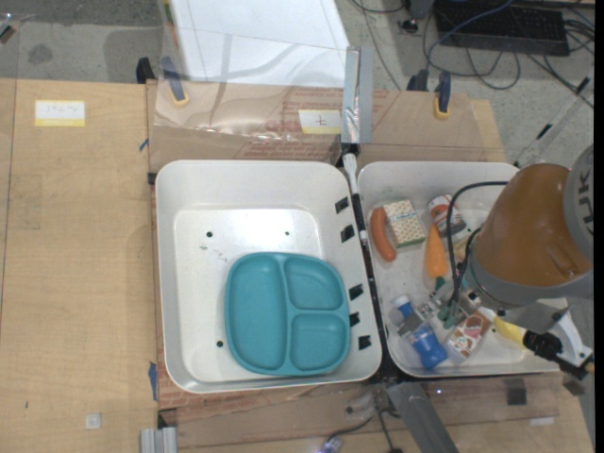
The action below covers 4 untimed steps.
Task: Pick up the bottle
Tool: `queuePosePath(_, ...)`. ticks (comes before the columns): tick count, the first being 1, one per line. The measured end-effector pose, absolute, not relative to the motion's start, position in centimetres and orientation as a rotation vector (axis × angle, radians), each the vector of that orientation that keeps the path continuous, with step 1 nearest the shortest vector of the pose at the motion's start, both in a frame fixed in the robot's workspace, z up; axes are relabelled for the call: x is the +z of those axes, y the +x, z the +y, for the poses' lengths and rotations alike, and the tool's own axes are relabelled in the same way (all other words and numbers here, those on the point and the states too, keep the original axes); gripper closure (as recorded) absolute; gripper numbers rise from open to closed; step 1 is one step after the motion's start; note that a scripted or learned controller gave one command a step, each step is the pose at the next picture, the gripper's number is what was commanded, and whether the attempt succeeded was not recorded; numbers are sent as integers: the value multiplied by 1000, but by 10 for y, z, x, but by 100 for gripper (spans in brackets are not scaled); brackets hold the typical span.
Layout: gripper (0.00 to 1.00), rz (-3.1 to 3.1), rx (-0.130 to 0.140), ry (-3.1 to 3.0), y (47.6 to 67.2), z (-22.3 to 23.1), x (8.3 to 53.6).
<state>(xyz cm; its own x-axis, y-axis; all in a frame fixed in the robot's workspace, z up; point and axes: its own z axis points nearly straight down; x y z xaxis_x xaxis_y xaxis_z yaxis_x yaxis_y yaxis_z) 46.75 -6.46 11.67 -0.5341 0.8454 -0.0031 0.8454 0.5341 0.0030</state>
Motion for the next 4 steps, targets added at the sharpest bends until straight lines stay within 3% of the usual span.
queuePosePath(1,100,2738,6,1524,468,-68,127)
queuePosePath(2,100,2731,3,1547,569,9,193)
queuePosePath(3,0,2732,1,1548,568,10,192)
queuePosePath(4,0,2695,0,1612,507,-80,190)
